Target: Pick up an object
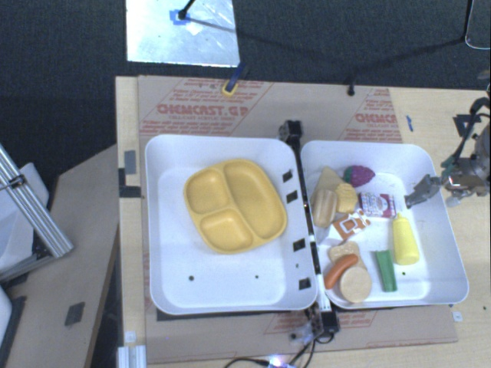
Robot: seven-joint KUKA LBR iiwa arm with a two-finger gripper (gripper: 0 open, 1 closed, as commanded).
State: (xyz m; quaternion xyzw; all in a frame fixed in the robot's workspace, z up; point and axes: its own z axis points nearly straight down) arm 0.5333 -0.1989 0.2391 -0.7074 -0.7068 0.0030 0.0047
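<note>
The right bin point(441, 228) holds several toy foods: a purple piece point(359, 175), tan bread slices point(328, 196), a yellow mustard bottle point(404, 238), a green stick point(385, 271), a hot dog point(341, 269), a round bun point(356, 284) and small printed packets point(375, 204). My gripper point(431, 188) hangs at the bin's right rim, above and to the right of the mustard bottle. Nothing shows in its grasp.
The left bin point(169, 267) carries a yellow divided plate point(234, 204). A black hinge strip point(301, 205) runs between the bins. A shiny metal sheet point(182, 20) lies on the floor beyond the bench. A metal rail point(31, 205) stands at the left.
</note>
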